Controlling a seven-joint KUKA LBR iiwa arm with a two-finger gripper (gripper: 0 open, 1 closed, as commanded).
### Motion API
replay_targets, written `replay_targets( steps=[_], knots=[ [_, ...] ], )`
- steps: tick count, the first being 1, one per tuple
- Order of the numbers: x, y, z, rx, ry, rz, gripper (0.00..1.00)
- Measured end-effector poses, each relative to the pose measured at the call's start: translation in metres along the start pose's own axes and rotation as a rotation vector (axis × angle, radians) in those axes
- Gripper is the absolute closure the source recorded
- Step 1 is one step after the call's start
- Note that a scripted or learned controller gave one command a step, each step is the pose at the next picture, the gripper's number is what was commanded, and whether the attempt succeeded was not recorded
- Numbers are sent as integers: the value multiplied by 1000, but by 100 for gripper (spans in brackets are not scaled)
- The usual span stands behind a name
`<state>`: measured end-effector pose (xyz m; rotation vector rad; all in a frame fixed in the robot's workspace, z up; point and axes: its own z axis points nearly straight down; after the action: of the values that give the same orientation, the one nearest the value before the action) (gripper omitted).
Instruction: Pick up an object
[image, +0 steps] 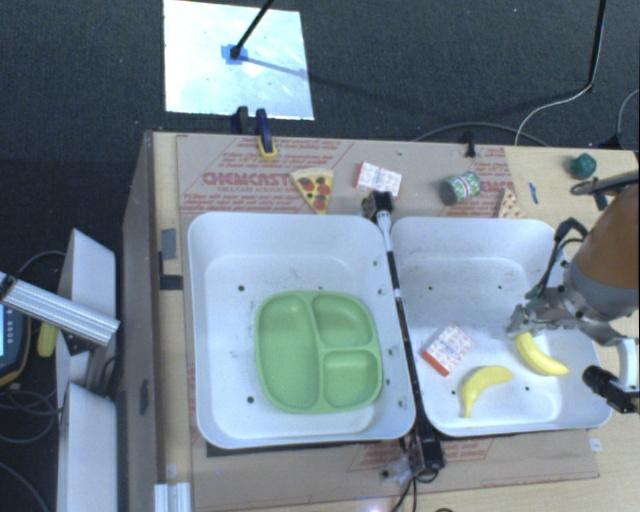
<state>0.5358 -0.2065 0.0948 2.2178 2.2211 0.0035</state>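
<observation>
Two bananas (485, 384) (540, 355) — one green tray (318, 352)

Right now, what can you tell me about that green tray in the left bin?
The green tray is a pale green, rounded-corner plate that looks like smooth plastic. It has three sections: one large one along its left side and two smaller ones stacked on the right, split by raised ridges. It lies flat, right way up, turned slightly, on the floor of the left bin, toward the bin's lower right part. All three sections look bare. Only the bin floor touches it; the tool is over in the other bin.
</observation>
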Motion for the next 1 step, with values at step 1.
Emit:
replay_targets(
  steps=[1],
  knots=[
    [13, -12, -58, 0, -1, -2, 100]
  ],
)
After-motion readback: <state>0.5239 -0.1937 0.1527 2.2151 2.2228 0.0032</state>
